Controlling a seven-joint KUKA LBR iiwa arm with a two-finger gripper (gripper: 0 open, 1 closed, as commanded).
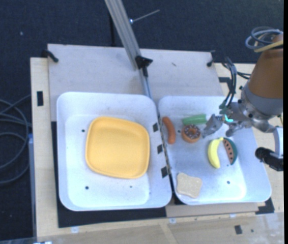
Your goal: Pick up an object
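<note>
The camera view looks down on two white bins, and the banana (213,153) in the right bin (253,187) serves as the landmark. Just right of the banana, touching or nearly touching it, lies a watermelon slice (229,151). Up and left of the banana sits a round doughnut-like piece (191,133), with a green stick (194,119) just beyond it and a sausage (169,129) farther left near the bin's inner wall. Below and left of the banana lies a slice of bread (189,185). Well to the left of the banana, in the left bin (67,136), rests a yellow plate (117,147). The gripper (219,124) hangs above the banana's upper end, between it and the green stick; its fingers appear spread with nothing between them, though the metal parts blur together at this size, so that is a tentative reading. Any of these items would satisfy the task, and the banana looks the nearest. To do the step well, the arm should centre over the banana's middle, turn the fingers across its narrow width, and descend without catching the watermelon slice alongside it.
</note>
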